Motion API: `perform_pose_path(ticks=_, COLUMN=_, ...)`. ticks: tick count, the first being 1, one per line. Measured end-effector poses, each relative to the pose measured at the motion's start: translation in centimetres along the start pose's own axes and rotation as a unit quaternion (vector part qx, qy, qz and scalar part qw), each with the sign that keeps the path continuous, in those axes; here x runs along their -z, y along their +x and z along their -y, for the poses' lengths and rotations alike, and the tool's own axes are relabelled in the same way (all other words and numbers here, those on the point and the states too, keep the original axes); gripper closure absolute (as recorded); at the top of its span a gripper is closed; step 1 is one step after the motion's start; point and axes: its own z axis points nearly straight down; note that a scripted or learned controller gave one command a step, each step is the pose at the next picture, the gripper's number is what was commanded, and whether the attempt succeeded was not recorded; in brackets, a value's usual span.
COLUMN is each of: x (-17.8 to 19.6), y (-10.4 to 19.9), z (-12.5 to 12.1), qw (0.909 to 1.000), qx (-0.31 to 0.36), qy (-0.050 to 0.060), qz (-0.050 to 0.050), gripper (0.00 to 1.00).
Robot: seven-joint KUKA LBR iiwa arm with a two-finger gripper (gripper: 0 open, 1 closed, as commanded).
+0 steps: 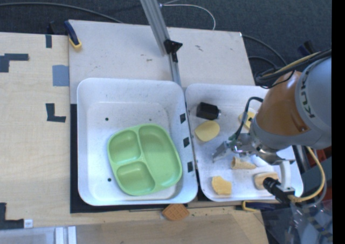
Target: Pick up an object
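The right bin (pixel 215 93) holds several small objects. A black cylinder (pixel 207 110) lies near its far left. Just in front of it sits a pale yellow round piece (pixel 207 130). A yellow chunk (pixel 221 185) rests by the near wall, with a tan wedge (pixel 243 164) and a tan block (pixel 264 180) to its right. My gripper (pixel 222 150) hangs low over the bin's middle, between the round piece and the wedge. It is open, with nothing between its fingers. The arm hides part of another yellow item (pixel 248 121).
A green divided tray (pixel 144 159) lies in the left bin (pixel 86 129). A slanted metal pole (pixel 153 11) ends at the bins' shared wall. An orange waffle-like piece (pixel 173 212) sits on the bench outside the bins. Cables run along the right side.
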Motion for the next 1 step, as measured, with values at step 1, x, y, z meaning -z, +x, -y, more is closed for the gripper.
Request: perform_pose_path(ticks=1, x=1.15, y=0.05, z=-0.01, qw=1.0000, qx=0.000, qy=0.000, qz=-0.001, gripper=1.00)
